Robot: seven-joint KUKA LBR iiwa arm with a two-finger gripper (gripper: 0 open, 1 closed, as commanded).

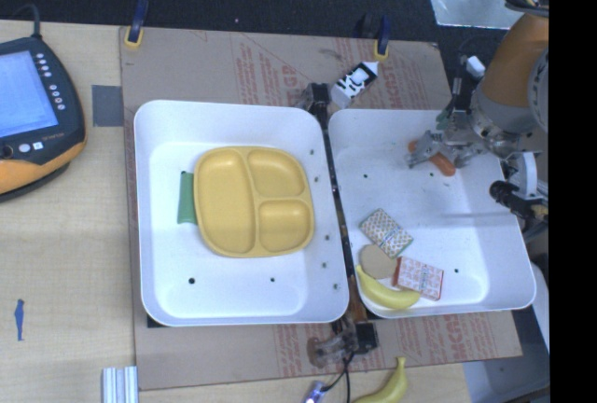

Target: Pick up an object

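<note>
My gripper point(440, 152) is low over the upper part of the right bin point(485, 289), reaching in from the right. A small orange-red object point(445, 165) lies right under its tip, partly covered by the grey gripper body; I cannot see whether it is gripped. Further toward the front of this bin lie a checkered packet point(385, 231), a tan round piece point(376, 261), a banana point(384, 293) and a red patterned packet point(419, 277).
The left bin point(159, 298) holds a yellow divided plate point(252, 201) with a green piece point(187, 198) sticking out at its left side. A second banana point(387, 382) lies on the bench in front of the bins. A teach pendant point(33, 112) rests at far left.
</note>
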